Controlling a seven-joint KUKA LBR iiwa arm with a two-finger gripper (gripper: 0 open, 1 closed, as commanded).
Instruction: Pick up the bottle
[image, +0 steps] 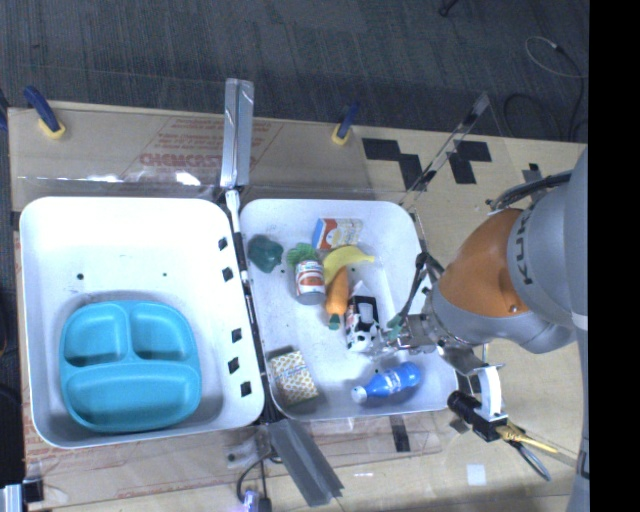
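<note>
The blue bottle (390, 383) with a white cap lies on its side near the front right corner of the right bin (405, 222), cap pointing left. My gripper (370, 328) hangs over the right bin just above and slightly left of the bottle, beside the pile of items in the middle. The bottle lies apart from it on the bin floor. The grey arm with its orange band (480, 275) reaches in from the right.
The right bin also holds a green object (265, 252), a can (310, 280), a banana (347, 260), an orange carrot-like piece (338, 293), a small carton (335, 232) and a patterned block (292, 376). A blue divided tray (130, 365) lies in the left bin.
</note>
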